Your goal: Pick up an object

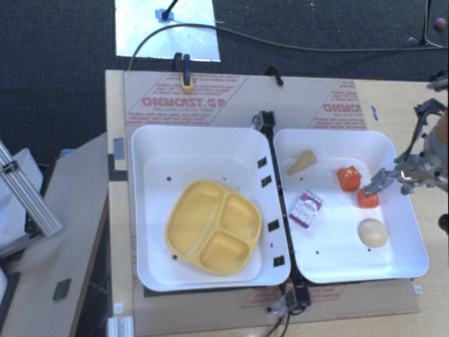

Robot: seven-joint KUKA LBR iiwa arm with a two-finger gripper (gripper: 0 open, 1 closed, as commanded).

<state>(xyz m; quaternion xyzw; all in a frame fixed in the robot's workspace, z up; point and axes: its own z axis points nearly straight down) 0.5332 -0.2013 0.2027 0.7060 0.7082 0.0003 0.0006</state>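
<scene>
**Claw at right bin, over the red pieces**

Task object not fixed by name; the nearest candidates are two small red items in the right bin (330, 272). The lower red piece (367, 200) sits directly under the claw's (379, 183) tip, touching or overlapped by it from this angle. The upper red-orange piece (349, 178) lies just to the camera-left of the tip, apart from the lower one by a thin gap

Claw state: cannot tell. One grey finger is seen slanting down-left from the wrist body at the frame's right side; whether anything is between the fingers is not resolvable

Outward from the claw, same bin:
- pale egg-shaped object (372, 232), below the claw, near the bin's front right
- small maroon-and-white packet (306, 208), to the claw's left, lying tilted
- tan wedge (302, 163), up and left of the claw, near the bin's far wall

Further left, across the dark divider between bins: left bin (151, 153) holding a yellow three-compartment tray (214, 225), lying flat and turned at an angle, well apart from the claw
</scene>
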